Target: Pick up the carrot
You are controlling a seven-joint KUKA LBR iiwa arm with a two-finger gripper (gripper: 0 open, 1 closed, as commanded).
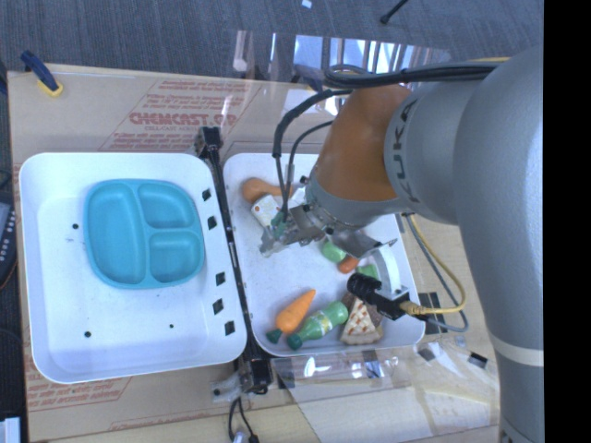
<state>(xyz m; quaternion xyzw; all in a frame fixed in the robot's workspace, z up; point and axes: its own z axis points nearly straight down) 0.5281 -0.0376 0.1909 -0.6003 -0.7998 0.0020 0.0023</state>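
Observation:
The orange carrot (295, 310) lies in the right bin (397, 335) near its front wall, tilted, its thick end to the lower left. My gripper (280, 236) hangs over the upper left part of that bin, well behind the carrot and apart from it. The grey arm with its orange band covers the bin's right side.
A green bottle (319, 325) and a sandwich wedge (362, 324) lie right beside the carrot. A brown drumstick (258, 190) and a white piece (265, 212) sit close to the gripper. A green and red item (338, 256) lies mid-bin. The left bin (46, 247) holds a blue divided plate (143, 232).

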